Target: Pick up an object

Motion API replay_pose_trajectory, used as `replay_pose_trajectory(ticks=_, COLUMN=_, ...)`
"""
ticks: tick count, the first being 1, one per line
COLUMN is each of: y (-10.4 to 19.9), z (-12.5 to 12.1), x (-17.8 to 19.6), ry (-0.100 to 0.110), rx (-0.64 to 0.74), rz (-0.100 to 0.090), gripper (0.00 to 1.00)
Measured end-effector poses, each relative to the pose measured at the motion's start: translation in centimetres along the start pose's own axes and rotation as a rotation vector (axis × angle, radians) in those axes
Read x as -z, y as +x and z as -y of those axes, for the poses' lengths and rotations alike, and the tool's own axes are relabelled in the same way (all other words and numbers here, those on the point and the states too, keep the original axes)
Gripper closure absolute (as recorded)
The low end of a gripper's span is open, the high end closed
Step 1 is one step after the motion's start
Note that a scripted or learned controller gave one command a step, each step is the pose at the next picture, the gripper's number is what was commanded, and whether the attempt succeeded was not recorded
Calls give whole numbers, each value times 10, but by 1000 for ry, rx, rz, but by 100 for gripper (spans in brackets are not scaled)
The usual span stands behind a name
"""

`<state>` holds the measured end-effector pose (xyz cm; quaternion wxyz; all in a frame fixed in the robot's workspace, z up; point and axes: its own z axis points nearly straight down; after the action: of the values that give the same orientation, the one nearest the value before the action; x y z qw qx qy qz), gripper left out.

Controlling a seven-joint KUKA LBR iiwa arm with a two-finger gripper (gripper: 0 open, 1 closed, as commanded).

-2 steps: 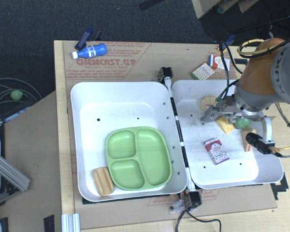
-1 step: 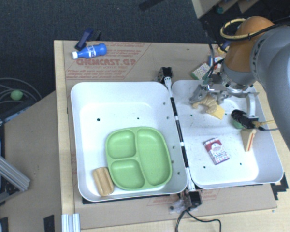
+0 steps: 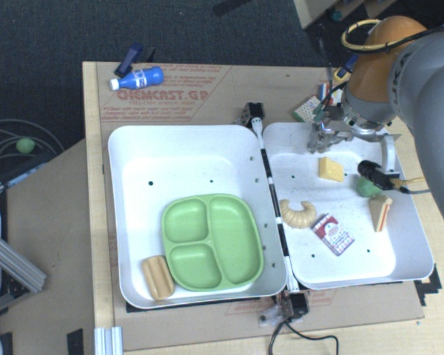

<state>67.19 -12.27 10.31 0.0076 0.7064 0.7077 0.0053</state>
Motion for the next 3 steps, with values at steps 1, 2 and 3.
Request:
replay_pose_trajectory(ticks=1, y=74, z=39, x=84, ry=16, rx=0, rz=-4, gripper=100)
replay_pose_trajectory(ticks=2, y=73, z=40, x=83, ry=18, rx=-1, rz=-4, gripper=0)
replay_pose_trajectory(ticks=3, y=24, z=78, x=-8, ry=22, rx=-4, rz=-2, gripper=0)
